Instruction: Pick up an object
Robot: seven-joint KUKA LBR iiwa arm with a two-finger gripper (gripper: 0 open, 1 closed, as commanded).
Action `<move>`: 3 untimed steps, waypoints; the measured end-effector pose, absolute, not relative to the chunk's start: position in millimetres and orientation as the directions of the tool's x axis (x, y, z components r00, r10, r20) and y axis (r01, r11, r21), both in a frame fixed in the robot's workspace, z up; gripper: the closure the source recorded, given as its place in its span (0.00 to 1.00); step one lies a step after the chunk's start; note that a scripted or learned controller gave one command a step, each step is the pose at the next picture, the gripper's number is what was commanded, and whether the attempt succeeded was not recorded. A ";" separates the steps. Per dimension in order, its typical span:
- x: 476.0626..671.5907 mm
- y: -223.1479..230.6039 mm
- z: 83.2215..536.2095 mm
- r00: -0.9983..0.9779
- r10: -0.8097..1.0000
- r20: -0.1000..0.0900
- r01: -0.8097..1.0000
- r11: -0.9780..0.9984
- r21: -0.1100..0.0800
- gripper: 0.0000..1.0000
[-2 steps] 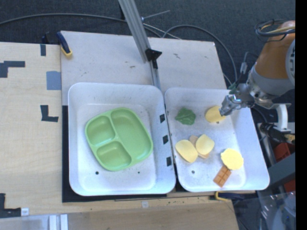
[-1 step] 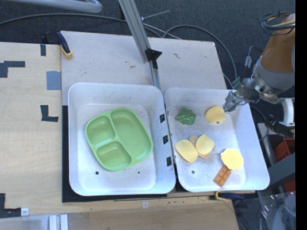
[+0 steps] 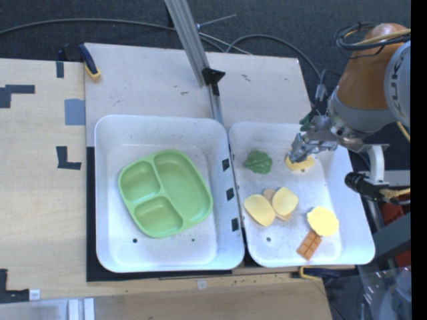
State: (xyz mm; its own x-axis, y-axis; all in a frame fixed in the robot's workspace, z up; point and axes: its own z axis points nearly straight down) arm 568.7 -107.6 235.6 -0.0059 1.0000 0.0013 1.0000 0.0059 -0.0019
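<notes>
The right bin [image 3: 347, 245] holds several toy foods: a dark green leafy piece [image 3: 258, 161], a yellow piece [image 3: 259, 211], a yellow-and-tan piece [image 3: 285, 202], a yellow round piece [image 3: 323, 221], an orange-brown waffle block [image 3: 309, 245], and a small yellow piece [image 3: 300, 165] at the back. My gripper [image 3: 301, 149] is down over that small yellow piece at the bin's far right, its fingertips right at the piece's top. The piece looks to rest on the bin floor.
The left bin [image 3: 110, 245] holds a green divided plate [image 3: 165, 192]. A metal pole [image 3: 190, 32] slants in from the top to the seam between the bins. Cables lie on the dark surface behind. A black clamp [image 3: 363, 182] sticks out at the right bin's edge.
</notes>
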 end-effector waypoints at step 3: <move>543.1 32.2 241.7 -0.003 1.000 0.000 1.000 0.003 -0.003 1.00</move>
State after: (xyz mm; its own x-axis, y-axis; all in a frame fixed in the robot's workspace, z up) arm 543.1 32.2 241.7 -0.0030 1.0000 -0.0002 1.0000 0.0030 -0.0026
